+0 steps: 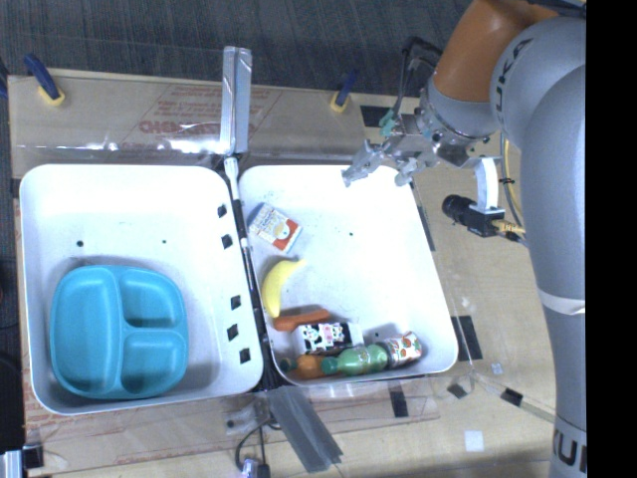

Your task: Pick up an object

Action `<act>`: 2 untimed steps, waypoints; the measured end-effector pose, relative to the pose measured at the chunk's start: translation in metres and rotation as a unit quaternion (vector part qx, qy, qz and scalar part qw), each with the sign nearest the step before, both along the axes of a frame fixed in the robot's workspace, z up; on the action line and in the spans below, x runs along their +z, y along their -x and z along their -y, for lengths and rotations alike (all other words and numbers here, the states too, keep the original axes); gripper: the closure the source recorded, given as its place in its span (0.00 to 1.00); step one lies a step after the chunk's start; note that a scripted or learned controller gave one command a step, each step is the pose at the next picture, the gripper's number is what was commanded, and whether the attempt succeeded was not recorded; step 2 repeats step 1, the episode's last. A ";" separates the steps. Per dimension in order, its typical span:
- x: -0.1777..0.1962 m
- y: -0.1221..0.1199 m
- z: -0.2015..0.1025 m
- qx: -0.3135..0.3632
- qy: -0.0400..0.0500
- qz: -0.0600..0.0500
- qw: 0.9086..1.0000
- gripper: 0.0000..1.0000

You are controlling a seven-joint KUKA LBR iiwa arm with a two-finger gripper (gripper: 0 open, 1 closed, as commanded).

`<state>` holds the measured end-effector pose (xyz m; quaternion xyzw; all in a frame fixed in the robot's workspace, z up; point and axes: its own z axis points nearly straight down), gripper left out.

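Nothing lifted yet; the gripper hovers over the right bin's far rim, jaws apart and bare; banana and bottle untouched.

White bins hold a light blue tray, a yellow banana, a green bottle, and a black-and-white spotted carton.

Bench – two white bins side by side.
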<state>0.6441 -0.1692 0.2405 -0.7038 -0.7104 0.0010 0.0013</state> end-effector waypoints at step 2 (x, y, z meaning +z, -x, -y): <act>-0.140 0.022 -0.017 -0.028 0.000 -0.001 1.000 0.00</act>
